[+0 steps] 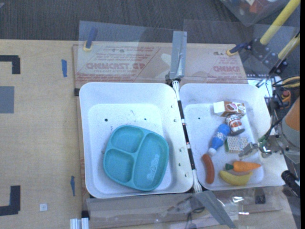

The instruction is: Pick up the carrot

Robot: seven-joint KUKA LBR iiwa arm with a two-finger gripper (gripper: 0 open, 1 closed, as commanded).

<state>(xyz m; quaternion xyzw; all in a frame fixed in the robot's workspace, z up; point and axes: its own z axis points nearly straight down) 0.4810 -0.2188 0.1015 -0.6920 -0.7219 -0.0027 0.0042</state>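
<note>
1. Crowding is the main hazard: going left to right in the right bin point(190, 99), a sausage point(208, 168) lies near the left wall, a blue bottle point(219, 138) stands slanted above it, and the banana point(235, 177) curves just under the carrot point(244, 166), touching or nearly so.
2. Fingers closing low could catch the banana along with the carrot, or shove both against the bin's front wall.
3. A small can point(235, 123) and a patterned square packet point(237, 143) sit just above the carrot; a descent drifting upward in the view could land on the packet instead.
4. The carrot lies in the lower right corner of the right bin, its long axis nearly left to right, green top toward the left, orange tip pointing right and tilted slightly upward.
5. A grip along that axis would likely slip off; closing across it looks safer.
6. The gripper point(255, 148) hovers just above and right of the carrot, holding nothing; how far its jaws stand apart I cannot tell.
</note>
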